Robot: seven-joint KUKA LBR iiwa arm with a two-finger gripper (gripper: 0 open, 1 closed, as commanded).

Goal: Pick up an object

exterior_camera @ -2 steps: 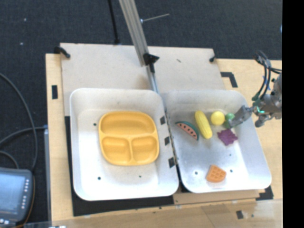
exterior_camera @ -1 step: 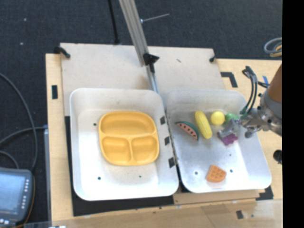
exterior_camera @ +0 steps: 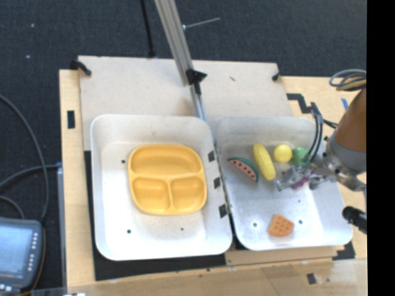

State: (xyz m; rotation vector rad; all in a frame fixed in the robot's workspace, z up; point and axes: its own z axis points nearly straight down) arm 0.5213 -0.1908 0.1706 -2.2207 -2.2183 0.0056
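purple object [exterior_camera: 300, 179] sits in the right bin [exterior_camera: 321, 224], right by the green piece [exterior_camera: 300, 155]. gripper [exterior_camera: 295, 181] is on it; can't tell the fingers' state. i'd worry about nudging neighbours or a miss.

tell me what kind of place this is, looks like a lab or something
Most likely a robotics lab test bench. Two shallow white bins sit on a plywood bench over dark carpet, toy food such as a yellow banana lies in the right bin, and a robot arm reaches in.
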